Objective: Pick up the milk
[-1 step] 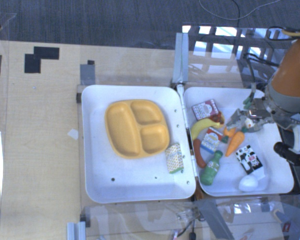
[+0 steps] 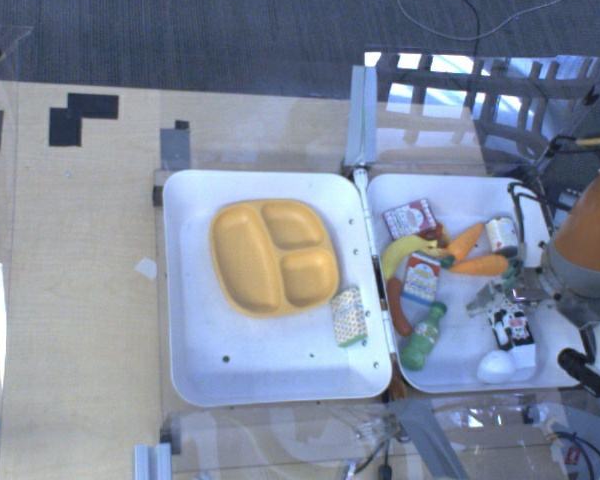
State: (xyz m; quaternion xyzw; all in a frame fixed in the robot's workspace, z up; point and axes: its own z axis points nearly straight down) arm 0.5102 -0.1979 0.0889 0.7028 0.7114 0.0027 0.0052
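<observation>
The milk is a small carton with a black and white cow pattern. It lies in the right bin near that bin's right side. My gripper hangs just above and to the left of the carton, at its upper end, on the arm with the orange band that reaches in from the right. Whether it touches the carton is unclear from this angle.
Also in the right bin: a white round object below the milk, two carrots, a small can, a banana, two red and white cartons, a green bottle. The left bin holds a yellow divided plate and a small packet.
</observation>
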